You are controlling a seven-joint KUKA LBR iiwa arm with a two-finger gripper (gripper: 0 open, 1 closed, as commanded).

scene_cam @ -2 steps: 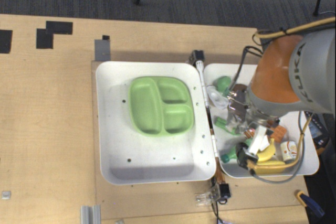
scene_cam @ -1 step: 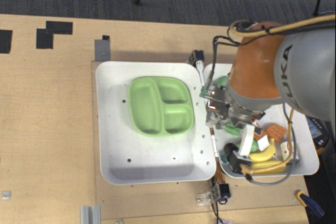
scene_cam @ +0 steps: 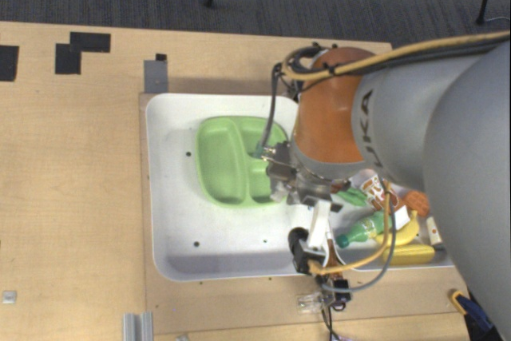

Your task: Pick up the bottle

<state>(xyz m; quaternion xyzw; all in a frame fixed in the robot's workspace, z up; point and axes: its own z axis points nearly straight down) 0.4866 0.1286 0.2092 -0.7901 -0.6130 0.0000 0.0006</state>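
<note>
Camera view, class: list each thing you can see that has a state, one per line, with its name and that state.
Green divided tray: lying flat, open side up, in the left bin.
Green bottle: lying on its side among the other items, partly hidden by the arm.
Yellow banana: lying flat beside the bottle.
Arm: reaching in over the bins, above the tray's right edge.
</note>
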